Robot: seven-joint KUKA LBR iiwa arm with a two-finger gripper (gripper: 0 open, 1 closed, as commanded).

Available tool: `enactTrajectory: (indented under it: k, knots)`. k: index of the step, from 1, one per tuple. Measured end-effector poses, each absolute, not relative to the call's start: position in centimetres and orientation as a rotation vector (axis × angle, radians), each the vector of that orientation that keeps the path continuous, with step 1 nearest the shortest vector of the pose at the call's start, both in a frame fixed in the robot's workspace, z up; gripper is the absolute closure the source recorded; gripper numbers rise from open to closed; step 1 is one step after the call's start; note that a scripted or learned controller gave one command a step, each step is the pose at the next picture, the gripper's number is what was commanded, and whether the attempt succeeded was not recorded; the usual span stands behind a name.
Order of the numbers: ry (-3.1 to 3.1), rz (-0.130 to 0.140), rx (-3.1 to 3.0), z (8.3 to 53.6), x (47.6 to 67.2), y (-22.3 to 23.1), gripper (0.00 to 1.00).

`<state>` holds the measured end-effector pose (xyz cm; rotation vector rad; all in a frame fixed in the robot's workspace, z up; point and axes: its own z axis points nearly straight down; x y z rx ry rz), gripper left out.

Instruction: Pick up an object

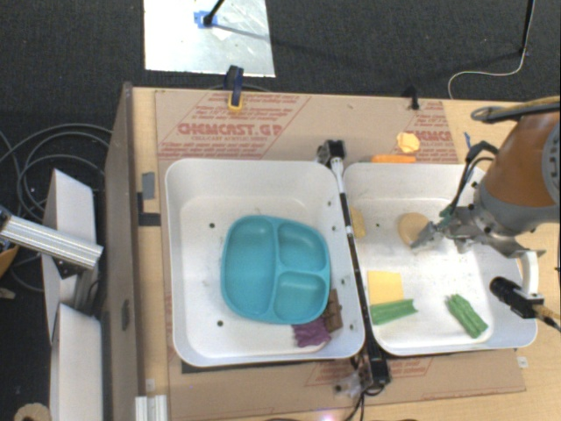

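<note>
You are looking down on a tan bench top [263, 125] printed with red lettering, set on a dark carpeted floor [70, 51] where a pale sheet [210, 24] lies at the far side and loose cables [53, 156] coil off to the side opposite the arm. Two shallow white bins sit side by side on the bench. The gripper [431, 233] hangs low inside the right bin [438, 345], at the end of the grey arm [526, 174] with its orange band, and you cannot tell from this angle how far apart its tips stand or whether anything is caught between them. A round tan piece [410, 227] lies right at the gripper's tip, touching or nearly so; contact is not clear. Nearer the camera from the gripper you see a yellow square [385, 285] with a green strip [392, 310] just beside it, and another green strip [467, 315] below the arm's wrist. Well away from the gripper, across the divider, the left bin [197, 191] holds a teal divided plate [276, 268], with a purple scrap [309, 332] and a brown piece [333, 314] at its near edge.
</note>
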<state>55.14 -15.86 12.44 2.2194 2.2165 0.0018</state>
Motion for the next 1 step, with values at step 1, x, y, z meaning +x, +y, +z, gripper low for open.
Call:
enactTrajectory:
  k: [1]
  knots:
    - [2.228, 0.006, 2.208, 9.58, 60.86, -12.19, 0.00]
